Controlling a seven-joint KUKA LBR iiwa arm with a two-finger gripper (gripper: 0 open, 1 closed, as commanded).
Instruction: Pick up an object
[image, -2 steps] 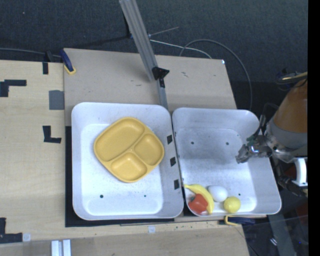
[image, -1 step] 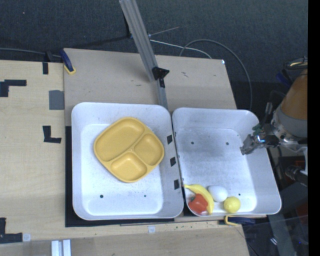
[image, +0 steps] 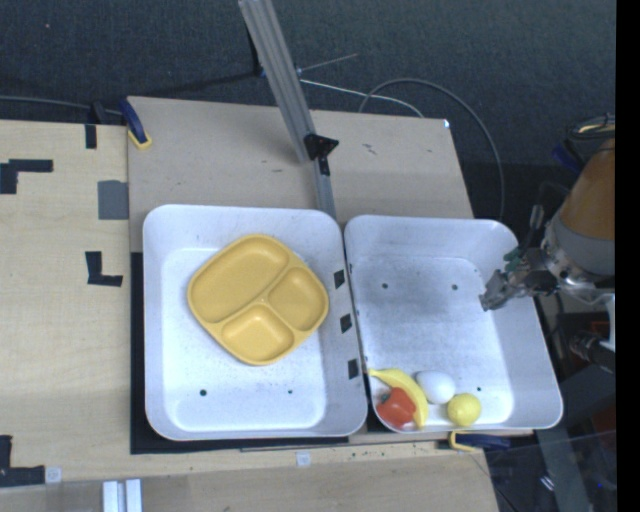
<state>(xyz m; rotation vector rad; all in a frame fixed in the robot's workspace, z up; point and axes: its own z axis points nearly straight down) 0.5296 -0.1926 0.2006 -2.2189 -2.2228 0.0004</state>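
Small toy foods lie in the near corner of the right bin (image: 440, 300): a yellow banana (image: 403, 386), a red piece (image: 397, 408), a white egg-like ball (image: 435, 385) and a yellow ball (image: 463, 408). A yellow divided plate (image: 258, 298) rests in the left bin (image: 170, 330). My gripper (image: 497, 293) hangs at the right bin's right rim, well above and behind the toy foods, with nothing visible between its fingers. The grey arm with its orange band (image: 590, 205) enters from the right.
A slanted metal pole (image: 290, 85) crosses the bench behind the bins. Cables loop on the dark floor at the back. A blue and yellow clamp (image: 134, 122) sits on the bench's far left corner.
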